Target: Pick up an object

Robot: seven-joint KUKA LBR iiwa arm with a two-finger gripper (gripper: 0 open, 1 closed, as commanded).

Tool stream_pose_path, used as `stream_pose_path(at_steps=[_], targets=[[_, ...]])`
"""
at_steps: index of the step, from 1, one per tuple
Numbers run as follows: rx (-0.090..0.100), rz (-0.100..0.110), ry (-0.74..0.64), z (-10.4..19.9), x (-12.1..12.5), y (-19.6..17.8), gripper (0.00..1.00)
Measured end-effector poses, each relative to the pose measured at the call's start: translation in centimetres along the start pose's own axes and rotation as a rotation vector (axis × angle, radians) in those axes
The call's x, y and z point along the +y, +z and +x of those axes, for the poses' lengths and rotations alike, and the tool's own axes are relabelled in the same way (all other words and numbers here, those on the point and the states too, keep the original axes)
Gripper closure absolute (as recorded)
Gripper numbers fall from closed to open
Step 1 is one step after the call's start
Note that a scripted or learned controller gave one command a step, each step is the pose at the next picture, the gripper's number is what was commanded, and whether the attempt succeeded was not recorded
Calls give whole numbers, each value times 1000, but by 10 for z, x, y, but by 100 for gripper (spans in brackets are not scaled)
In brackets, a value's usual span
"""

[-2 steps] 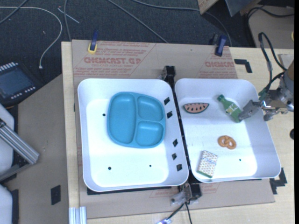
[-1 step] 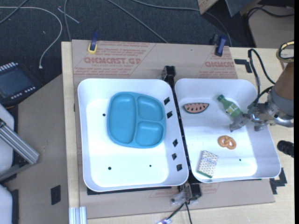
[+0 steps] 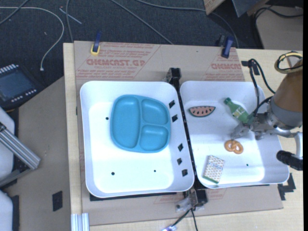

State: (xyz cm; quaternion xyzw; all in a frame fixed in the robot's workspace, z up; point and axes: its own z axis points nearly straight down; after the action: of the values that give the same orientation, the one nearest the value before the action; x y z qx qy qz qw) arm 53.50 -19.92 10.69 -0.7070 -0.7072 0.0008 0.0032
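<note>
Gripper (image 3: 242,130) low in right bin (image 3: 255,174), beside pretzel (image 3: 234,147) (green bottle (image 3: 236,109) near)

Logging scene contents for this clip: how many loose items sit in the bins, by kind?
Blue divided plate, left bin: 1
Watermelon slice: 1
Green bottle: 1
Pretzel: 1
Patterned packet: 1
Total: 5, four of them in the right bin.

I work in a robotics lab: my gripper (image 3: 242,130) hangs over a white bin (image 3: 250,174) clamped to a paper-covered bench (image 3: 144,57), loose cables (image 3: 48,13) trailing across dark carpet beyond it, aluminium framing (image 3: 17,146) far across from me.
</note>
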Motion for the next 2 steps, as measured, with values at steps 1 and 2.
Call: stream_pose_path(at_steps=[1,2], targets=[[-2,-6,0,-1,1,-14,100],[-5,-11,-1,7,-4,-67,100]])
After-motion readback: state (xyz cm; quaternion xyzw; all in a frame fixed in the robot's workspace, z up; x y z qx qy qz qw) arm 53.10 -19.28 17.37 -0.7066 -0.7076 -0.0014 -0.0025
